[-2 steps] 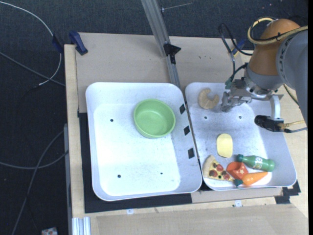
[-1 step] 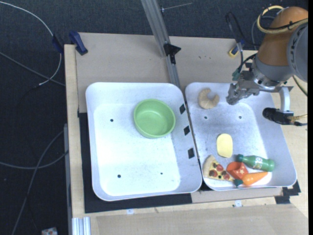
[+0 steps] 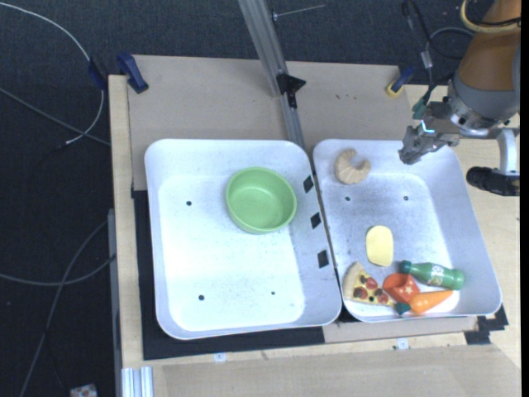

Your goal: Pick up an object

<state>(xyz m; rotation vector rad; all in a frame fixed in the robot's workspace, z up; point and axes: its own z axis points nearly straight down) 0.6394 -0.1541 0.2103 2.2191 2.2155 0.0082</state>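
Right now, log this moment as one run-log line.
end effector: over right white bin's far rim | nearest: tan curved pastry toy | round green plastic bowl: left white bin | nothing held

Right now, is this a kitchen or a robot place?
Probably a robot lab, not a kitchen. A grey and orange robot arm reaches over two white bins on a wooden bench. The pizza slice and carrot look like toys, and cables trail across the dark floor.

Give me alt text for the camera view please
The gripper hovers over the right bin's far edge, near a tan croissant. Toy foods cluster at that bin's near end; a green bowl sits in the left bin.
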